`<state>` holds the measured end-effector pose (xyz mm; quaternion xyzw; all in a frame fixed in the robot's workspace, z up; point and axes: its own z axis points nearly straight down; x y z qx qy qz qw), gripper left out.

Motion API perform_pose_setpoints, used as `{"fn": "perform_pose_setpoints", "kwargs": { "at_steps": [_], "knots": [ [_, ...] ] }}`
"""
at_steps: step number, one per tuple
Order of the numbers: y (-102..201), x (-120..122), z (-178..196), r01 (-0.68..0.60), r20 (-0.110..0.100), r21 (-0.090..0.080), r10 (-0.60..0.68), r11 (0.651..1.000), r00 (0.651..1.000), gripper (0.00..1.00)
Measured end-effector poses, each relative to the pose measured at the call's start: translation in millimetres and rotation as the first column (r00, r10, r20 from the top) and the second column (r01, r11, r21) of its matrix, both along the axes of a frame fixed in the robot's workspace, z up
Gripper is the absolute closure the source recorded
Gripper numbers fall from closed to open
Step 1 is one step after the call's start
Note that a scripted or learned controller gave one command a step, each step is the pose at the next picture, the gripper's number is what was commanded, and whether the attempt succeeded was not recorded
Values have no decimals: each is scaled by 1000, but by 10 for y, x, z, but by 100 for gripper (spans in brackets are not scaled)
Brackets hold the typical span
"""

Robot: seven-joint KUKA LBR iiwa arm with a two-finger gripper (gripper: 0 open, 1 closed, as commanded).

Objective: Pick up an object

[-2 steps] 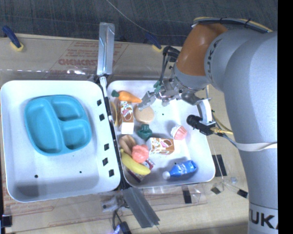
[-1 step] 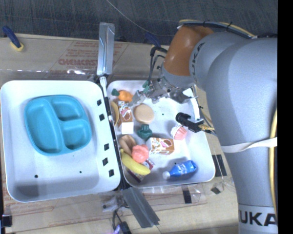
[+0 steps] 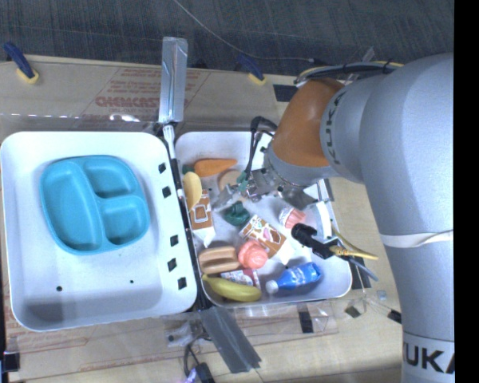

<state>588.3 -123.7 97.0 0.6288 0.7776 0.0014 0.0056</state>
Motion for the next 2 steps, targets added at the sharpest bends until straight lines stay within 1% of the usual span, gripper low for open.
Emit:
{"fn": "perform_pose_setpoints", "kwargs": {
  "at_steps": [1, 2],
  "knots": [
    [-277, -381, 198, 224, -15, 5, -224, 975, 975, 0],
    [-491, -640, -50, 59, -12, 7, -59, 998, 998, 0]
  ]
}}
